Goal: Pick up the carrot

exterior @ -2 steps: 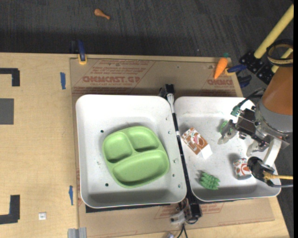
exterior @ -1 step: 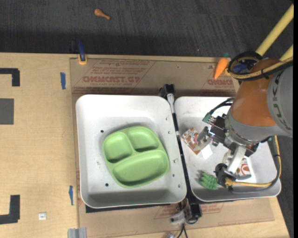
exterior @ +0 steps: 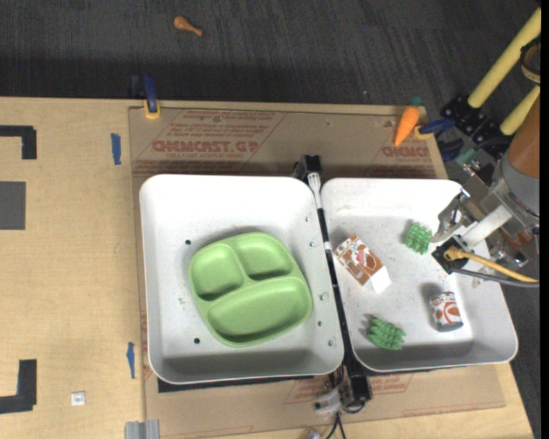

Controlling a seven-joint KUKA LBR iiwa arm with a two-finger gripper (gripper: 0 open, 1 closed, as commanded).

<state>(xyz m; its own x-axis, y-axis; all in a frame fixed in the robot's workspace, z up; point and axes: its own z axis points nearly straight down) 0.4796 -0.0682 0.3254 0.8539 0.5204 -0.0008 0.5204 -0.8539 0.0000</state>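
Hanging over the right bin [exterior: 377, 201] near a green block [exterior: 418, 237], the gripper [exterior: 448, 225], open or closed unclear, was well apart from the carrot [exterior: 407, 126] outside it

My arm [exterior: 523, 184] runs off the right edge; my gripper [exterior: 443, 231] is too small to make out. Print on the carton [exterior: 358, 260] and can [exterior: 444, 310] is unreadable (likewise the orange scrap [exterior: 187, 26] on the far floor).

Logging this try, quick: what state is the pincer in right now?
Pincer: cannot be told; it sits above the right bin, apart from the carrot.
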